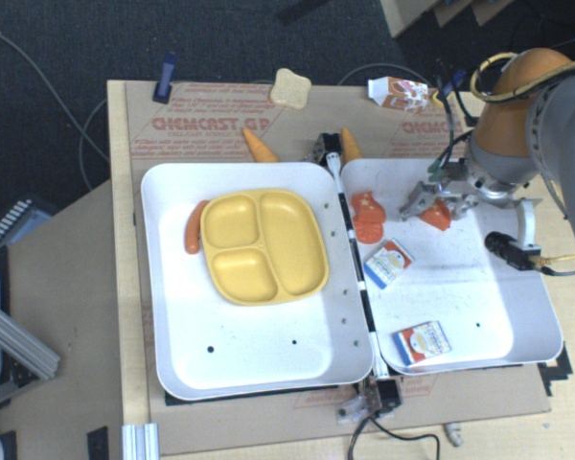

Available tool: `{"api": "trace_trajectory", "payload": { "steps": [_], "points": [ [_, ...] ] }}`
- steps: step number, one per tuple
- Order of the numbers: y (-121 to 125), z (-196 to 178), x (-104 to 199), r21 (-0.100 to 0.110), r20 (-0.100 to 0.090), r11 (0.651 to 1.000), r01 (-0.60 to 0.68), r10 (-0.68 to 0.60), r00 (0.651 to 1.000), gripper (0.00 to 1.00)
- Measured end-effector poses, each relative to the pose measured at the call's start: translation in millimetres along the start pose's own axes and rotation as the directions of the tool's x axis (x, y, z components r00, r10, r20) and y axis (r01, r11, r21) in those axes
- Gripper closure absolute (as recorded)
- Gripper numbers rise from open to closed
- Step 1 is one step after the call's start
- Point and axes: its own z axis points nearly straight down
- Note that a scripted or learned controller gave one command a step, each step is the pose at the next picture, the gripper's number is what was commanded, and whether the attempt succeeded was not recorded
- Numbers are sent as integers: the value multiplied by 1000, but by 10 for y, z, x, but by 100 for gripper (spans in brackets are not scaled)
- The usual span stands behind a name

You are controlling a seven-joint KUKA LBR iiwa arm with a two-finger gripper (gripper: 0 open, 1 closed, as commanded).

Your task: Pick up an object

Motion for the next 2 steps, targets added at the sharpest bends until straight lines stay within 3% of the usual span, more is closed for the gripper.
{"api": "trace_trajectory", "payload": {
  "steps": [1, 2],
  "points": [
    [8, -109, 2, -3, 1, 1000, 1, -1, 1000, 100],
    [-334, -1015, 953, -5, -1, 1000, 3, -3, 1000, 100]
  ]
}}
